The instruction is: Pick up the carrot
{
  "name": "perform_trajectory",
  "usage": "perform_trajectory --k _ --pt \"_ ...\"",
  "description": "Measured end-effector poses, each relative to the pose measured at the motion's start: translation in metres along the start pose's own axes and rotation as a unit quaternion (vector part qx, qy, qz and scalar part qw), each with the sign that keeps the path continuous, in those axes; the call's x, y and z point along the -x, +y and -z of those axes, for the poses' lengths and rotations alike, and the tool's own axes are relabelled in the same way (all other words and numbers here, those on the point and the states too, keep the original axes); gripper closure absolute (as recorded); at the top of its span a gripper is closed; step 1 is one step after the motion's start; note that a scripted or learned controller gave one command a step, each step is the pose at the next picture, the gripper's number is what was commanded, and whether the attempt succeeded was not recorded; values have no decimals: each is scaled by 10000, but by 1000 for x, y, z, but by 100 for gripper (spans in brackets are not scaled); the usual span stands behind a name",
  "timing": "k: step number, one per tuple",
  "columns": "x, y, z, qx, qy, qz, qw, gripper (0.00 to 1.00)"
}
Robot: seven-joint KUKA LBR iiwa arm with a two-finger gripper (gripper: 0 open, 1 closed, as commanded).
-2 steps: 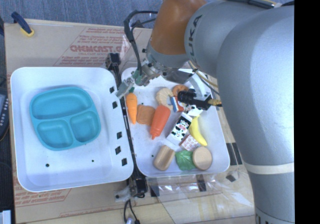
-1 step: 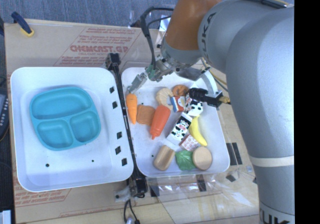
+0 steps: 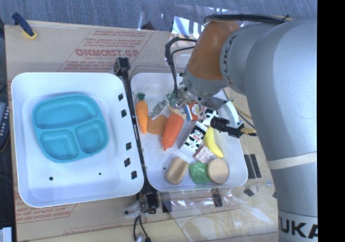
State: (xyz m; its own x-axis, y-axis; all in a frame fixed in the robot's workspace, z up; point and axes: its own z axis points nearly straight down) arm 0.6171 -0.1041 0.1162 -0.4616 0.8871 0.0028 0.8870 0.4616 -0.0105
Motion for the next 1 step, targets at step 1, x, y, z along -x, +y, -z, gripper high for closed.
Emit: perform_trajectory --k 1 --pt "-5 -1 -23 42 -16 -1936 9811 0"
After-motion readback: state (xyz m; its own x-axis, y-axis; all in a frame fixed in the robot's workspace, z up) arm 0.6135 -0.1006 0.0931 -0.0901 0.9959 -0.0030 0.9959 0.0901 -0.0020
